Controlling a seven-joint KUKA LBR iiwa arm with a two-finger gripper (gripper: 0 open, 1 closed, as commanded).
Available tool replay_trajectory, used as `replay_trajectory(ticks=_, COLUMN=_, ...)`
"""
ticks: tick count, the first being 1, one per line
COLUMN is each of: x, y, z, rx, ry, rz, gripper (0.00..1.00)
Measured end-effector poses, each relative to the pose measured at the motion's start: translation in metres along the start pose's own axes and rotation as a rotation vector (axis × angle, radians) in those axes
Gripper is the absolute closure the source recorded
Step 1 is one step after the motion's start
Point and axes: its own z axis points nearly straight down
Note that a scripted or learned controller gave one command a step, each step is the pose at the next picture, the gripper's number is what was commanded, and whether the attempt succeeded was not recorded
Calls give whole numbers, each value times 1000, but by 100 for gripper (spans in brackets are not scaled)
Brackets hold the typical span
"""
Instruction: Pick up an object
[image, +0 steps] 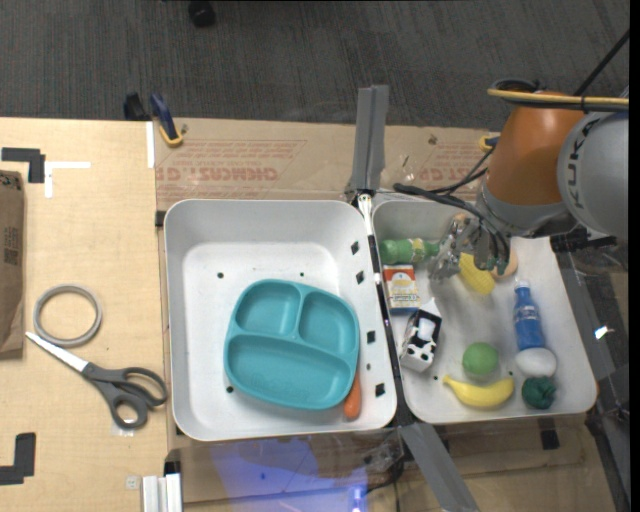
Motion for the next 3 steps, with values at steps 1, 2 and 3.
replay_trajectory(ticks=1, x=54, y=-33, z=0, rx=1, ry=3, rz=218, gripper=0)
replay_trajectory(ticks=2, x=-24, y=-44, z=0, rx=2, ry=1, rz=330, gripper=0)
replay_trajectory(ticks=3, x=-25, y=-43, z=-11, rx=2, ry=-5, rz=326, gripper=100)
